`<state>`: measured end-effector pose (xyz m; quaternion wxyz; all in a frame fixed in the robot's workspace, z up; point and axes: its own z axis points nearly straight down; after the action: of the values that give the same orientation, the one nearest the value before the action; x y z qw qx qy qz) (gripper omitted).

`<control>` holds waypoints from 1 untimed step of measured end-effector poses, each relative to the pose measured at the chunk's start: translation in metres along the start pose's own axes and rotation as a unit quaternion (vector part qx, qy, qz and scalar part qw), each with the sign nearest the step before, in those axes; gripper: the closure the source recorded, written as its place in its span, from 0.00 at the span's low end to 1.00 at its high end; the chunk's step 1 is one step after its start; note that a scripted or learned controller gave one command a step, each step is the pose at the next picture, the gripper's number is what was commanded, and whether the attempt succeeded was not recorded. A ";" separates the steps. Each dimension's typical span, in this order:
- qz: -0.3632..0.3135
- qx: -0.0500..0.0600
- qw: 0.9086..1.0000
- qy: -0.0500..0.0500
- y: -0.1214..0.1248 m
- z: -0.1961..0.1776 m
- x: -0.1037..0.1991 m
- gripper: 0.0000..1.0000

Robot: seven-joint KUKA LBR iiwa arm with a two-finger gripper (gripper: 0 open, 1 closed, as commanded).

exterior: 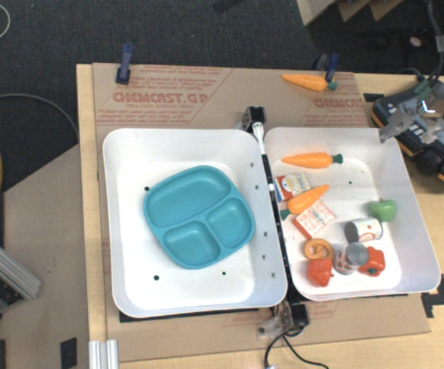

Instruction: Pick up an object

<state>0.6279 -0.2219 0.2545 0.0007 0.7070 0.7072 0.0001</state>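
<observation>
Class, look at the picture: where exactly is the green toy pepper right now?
The green pepper sits in the right-hand bin near its right wall, just above the small can and well right of the two carrots lying in that bin.

Left white bin (121, 206) mid-frame, holds teal three-compartment plate (198, 216). Brown board (206, 91) under both bins, red print along top. Blue clamp (124, 64) at board's upper left edge, second blue clamp (331, 66) upper right. Dark carpet (129, 14) across top. Black cable (283, 352) at bottom centre.
</observation>
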 end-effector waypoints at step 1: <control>-0.004 0.001 1.000 0.002 -0.033 -0.027 0.094 0.00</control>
<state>0.5946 -0.1281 0.2813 -0.0016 0.7040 0.7102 0.0013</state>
